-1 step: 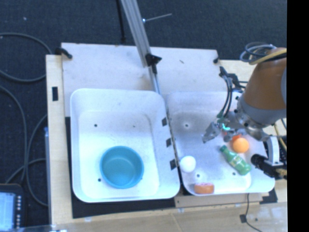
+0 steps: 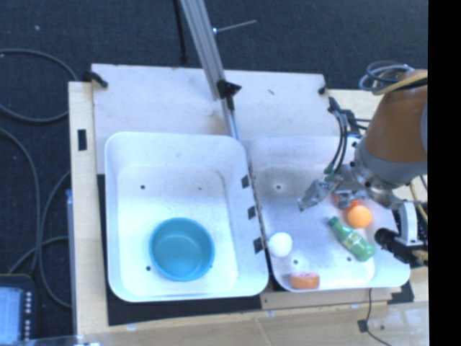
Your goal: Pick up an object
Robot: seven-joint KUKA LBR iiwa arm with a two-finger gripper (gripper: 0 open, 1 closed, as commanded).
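Largest first: the left bin (image 2: pixel 122 193), well away from my gripper (image 2: pixel 317 193), holds a blue bowl (image 2: pixel 181 248). The right bin (image 2: pixel 288 161) lies beneath me, since its small items suit a pick. Just beside my gripper sit the green bottle (image 2: pixel 351 239) and orange ball (image 2: pixel 359 216); farther toward the front rim lie a white ball (image 2: pixel 279 244) and an orange-red piece (image 2: pixel 305 281). I cannot tell my grip state; nothing visibly held.

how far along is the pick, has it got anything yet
Done: the arm is over the right bin, gripper low near the orange ball. In hand: nothing visibly held. Left: grasp and lift; the ball, green bottle and white ball lie on the floor.
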